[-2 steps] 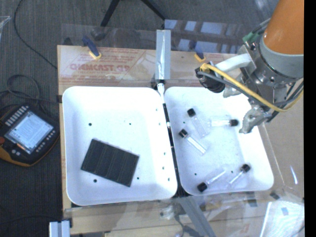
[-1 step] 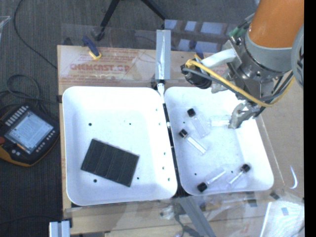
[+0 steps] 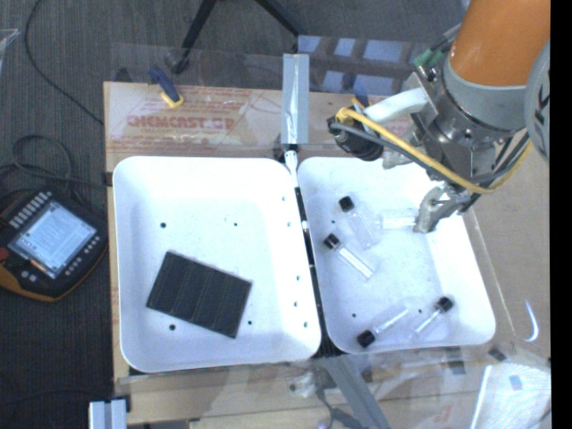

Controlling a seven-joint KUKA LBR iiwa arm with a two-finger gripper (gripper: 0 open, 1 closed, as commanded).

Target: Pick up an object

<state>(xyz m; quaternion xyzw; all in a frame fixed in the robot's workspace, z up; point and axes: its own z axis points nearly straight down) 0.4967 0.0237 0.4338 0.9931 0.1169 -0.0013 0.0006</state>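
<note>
Looking at the near edge of the right bin, you've got two small clear vials with black caps lying flat, one near the front wall and another just beside it toward the corner. Those are risky picks: they're see-through, they lie on their sides, and they'd likely roll or skid off if the fingers come down even slightly off-centre. Being close to the wall, the gripper could also clip the rim.

Further in, there's a third vial mid-bin and a fourth just behind it, near each other, so you could easily nudge one while going for the other.

Over in the left bin, the flat dark panel lies flush on the floor. I'd guess it's too thin and wide to get fingers around.

At the far side, the gripper hangs over the back right of the right bin with nothing between its fingers; I honestly can't tell whether it's spread or closed. The yellow cable loops off the wrist, so watch for snagging.
</note>
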